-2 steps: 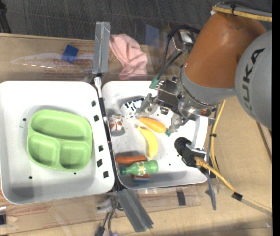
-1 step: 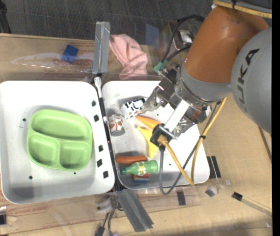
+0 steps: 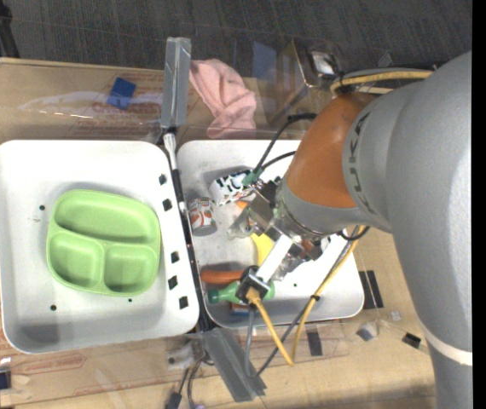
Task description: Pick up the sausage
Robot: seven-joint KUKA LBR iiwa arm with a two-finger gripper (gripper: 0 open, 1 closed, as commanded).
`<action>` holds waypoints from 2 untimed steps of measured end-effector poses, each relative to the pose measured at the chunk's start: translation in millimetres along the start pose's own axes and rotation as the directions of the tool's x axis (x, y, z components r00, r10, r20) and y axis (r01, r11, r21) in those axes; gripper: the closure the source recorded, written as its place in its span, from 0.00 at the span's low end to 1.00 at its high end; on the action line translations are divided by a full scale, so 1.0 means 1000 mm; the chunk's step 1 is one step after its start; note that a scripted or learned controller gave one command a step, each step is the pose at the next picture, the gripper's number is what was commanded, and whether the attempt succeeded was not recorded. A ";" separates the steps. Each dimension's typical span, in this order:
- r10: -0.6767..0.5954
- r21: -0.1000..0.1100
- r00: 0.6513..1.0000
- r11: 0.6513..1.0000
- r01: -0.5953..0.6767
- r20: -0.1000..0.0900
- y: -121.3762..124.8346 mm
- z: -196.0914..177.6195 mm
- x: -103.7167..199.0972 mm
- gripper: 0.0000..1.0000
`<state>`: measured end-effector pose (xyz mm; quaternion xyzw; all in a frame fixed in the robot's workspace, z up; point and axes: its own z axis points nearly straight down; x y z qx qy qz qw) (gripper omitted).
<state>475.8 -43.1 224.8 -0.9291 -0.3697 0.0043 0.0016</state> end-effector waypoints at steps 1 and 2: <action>-0.018 0.001 1.000 1.000 0.018 -0.002 0.038 0.083 -0.035 0.00; -0.147 -0.006 0.989 0.989 0.147 -0.005 0.093 -0.058 -0.086 0.00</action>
